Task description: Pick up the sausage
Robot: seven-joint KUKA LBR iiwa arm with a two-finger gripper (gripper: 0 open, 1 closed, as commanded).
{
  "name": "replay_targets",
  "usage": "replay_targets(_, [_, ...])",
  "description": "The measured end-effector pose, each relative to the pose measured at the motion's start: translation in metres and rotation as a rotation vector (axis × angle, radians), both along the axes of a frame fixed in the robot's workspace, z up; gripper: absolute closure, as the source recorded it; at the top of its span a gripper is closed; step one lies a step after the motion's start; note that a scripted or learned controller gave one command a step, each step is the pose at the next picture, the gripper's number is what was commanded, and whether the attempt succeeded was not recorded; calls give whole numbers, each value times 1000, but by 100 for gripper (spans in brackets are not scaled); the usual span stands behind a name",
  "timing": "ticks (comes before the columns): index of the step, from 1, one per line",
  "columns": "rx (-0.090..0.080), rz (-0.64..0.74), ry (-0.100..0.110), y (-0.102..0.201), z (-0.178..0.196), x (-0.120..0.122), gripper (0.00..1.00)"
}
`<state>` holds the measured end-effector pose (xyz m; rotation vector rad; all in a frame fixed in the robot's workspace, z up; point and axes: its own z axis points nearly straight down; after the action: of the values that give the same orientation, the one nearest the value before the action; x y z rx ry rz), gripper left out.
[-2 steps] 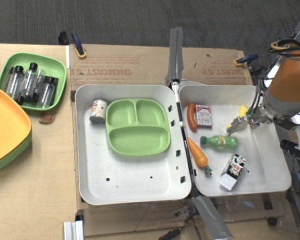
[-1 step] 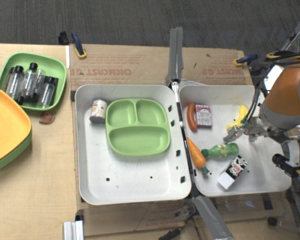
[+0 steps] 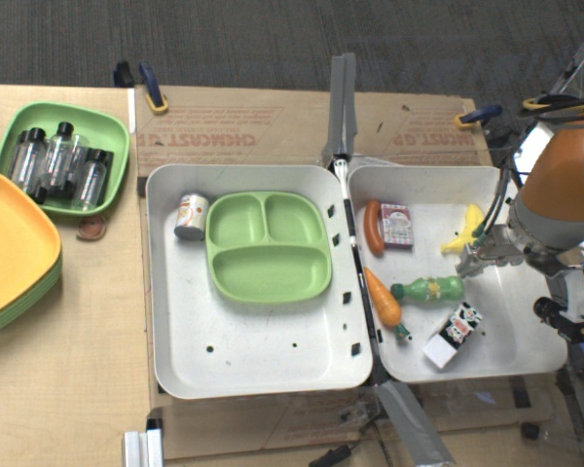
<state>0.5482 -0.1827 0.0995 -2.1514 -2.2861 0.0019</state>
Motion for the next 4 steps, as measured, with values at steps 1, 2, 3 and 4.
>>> replay_targets(1, [-2, -219, -1, 18, 10, 38, 100])
replay_targets(2, [-3, -427, 0, -25, 13, 47, 100])
replay_targets(3, [-4, -758, 1, 3, 13, 65, 100])
replay_targets(4, [-5, -997, 2, -27, 47, 50, 100])
